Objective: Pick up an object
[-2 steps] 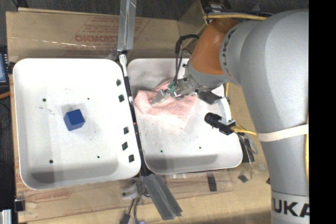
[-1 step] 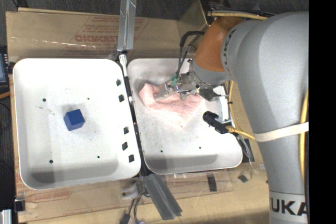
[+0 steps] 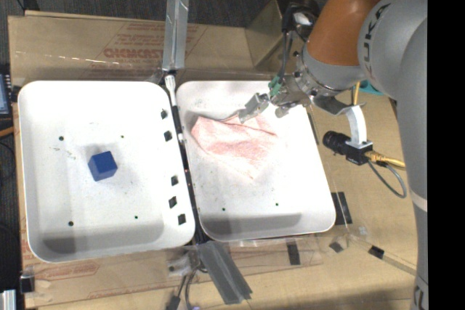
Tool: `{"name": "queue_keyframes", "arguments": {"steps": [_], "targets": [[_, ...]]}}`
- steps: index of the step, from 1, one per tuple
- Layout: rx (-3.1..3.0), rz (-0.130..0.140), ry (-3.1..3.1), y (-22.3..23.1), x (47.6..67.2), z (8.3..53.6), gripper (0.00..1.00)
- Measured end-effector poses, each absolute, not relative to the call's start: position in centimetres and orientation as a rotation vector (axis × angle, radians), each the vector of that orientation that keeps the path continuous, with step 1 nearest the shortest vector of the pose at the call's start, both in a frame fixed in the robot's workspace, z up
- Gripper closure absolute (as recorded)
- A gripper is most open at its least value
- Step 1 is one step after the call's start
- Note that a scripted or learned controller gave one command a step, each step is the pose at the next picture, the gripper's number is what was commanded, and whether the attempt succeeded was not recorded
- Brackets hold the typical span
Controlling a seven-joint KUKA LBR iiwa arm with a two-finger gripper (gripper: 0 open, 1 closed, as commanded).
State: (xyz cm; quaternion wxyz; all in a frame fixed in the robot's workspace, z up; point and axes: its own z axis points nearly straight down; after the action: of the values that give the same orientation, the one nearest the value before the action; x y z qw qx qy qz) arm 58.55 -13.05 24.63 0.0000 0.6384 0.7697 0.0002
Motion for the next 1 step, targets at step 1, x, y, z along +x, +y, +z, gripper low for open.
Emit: {"name": "queue_keyframes", "arguments": {"steps": [1], "targets": [[1.992, -0.004, 2.433, -15.14, 59.39, 17.4, 0.0]]}}
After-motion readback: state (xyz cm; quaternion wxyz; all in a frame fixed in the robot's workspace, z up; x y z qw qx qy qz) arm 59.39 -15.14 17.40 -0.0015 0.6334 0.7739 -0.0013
